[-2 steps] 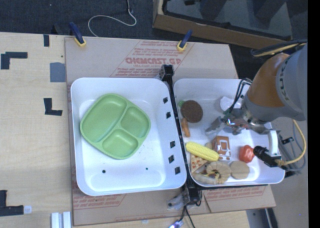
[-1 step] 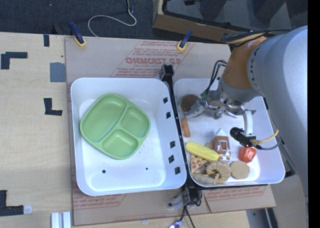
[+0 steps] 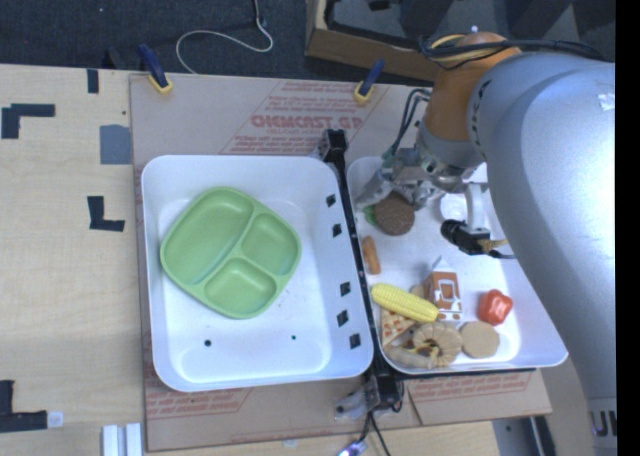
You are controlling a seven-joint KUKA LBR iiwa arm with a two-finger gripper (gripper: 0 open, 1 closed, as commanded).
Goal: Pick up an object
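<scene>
1. Nearest, in the front corner of the right bin (image 3: 415, 256): a tan round biscuit (image 3: 480, 340), touching a heap of flat pastry-coloured pieces (image 3: 420, 342) on its left.
2. Just behind these: a yellow corn cob (image 3: 403, 300) lying aslant, a small red-and-white carton (image 3: 444, 289) just beside its right end, and a red piece (image 3: 494, 306) further right, apart from the carton.
3. At the same depth, in the left bin (image 3: 200, 344): a green divided plate (image 3: 230, 252), lying flat and turned askew, three compartments facing up.
4. Further back in the right bin, close to the wall shared with the left bin: a small orange sausage-shaped piece (image 3: 371, 255), alone.
5. Behind that, towards the far end of the right bin: a brown round patty (image 3: 393, 217), resting on the bin floor.
6. Directly over the patty's far edge: the pincer (image 3: 395, 194), low in the bin. Opening cannot be told from this angle; nothing seen held in it.
7. Grey arm (image 3: 545, 144) with an orange band, coming in from the right above the right bin.
8. Farthest: two blue clamps (image 3: 153, 69) on the far edge of the cardboard sheet (image 3: 290, 122) under the bins, on the pale bench (image 3: 60, 274).
</scene>
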